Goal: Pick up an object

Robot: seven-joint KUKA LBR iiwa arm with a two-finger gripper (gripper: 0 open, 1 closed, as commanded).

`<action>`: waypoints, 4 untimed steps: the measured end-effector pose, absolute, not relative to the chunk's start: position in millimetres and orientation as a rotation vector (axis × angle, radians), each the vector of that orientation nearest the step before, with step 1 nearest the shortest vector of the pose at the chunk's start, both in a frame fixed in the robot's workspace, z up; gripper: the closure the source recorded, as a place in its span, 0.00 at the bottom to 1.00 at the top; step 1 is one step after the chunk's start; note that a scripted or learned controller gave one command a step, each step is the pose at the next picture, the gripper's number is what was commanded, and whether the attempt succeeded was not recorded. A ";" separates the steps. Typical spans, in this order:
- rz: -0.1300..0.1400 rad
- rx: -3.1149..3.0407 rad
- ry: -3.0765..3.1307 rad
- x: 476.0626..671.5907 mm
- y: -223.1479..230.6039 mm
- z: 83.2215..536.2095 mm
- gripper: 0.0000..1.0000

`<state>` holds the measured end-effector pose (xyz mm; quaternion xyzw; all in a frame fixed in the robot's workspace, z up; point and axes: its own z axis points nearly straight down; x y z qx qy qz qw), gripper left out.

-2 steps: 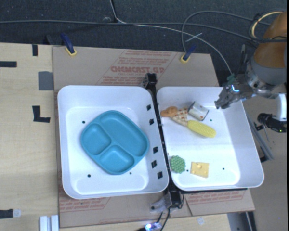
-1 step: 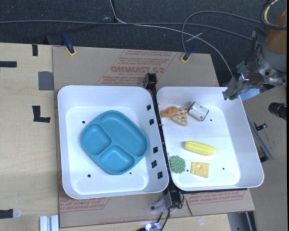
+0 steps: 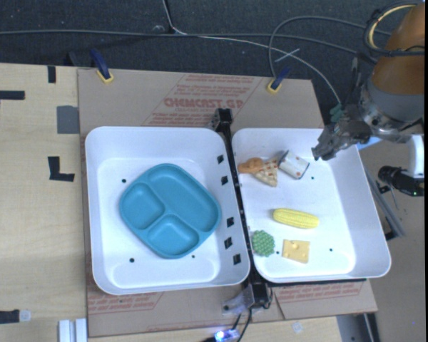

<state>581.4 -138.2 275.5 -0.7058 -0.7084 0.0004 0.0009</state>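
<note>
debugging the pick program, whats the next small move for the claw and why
Probably ease the claw down and toward the view's left, onto the small white block. The claw sits over the right bin's upper right part with nothing visibly between its fingers, and the block is the nearest item, closer than the corn.

Wooden bench (image 3: 28, 212), cardboard sheet (image 3: 200, 98) on it, two white bins (image 3: 100, 191) side by side
</note>
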 end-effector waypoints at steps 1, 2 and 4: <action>0.003 -2.214 -2.224 570.5 -90.6 255.0 1.00; 0.002 -2.212 -2.226 555.2 -33.1 238.3 1.00; 0.002 -2.211 -2.227 521.8 71.6 242.5 1.00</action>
